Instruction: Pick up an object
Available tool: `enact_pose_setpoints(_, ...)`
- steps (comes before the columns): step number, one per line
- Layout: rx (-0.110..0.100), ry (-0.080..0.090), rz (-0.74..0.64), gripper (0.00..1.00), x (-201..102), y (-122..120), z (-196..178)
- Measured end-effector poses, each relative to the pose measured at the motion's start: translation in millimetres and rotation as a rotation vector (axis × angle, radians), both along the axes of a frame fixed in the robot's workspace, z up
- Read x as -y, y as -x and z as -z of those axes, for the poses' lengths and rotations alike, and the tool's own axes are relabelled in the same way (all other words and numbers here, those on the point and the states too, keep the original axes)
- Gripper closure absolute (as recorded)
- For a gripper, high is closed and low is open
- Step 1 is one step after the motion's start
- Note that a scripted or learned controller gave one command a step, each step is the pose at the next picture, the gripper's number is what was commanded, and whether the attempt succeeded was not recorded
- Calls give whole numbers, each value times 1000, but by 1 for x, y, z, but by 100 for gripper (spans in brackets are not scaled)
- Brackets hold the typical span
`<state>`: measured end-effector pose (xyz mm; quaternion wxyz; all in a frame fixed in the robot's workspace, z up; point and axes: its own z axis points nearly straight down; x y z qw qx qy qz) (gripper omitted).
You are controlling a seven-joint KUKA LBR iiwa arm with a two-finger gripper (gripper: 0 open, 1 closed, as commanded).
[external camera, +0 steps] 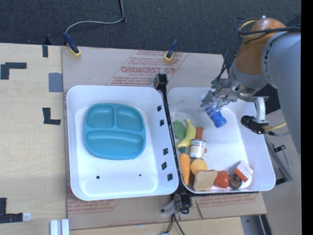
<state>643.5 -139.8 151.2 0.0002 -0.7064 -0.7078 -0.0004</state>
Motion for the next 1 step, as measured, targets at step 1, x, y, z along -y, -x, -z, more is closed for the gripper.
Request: enact_pose_setpoints(1,-1,0,0,100,-83,-2,-33)
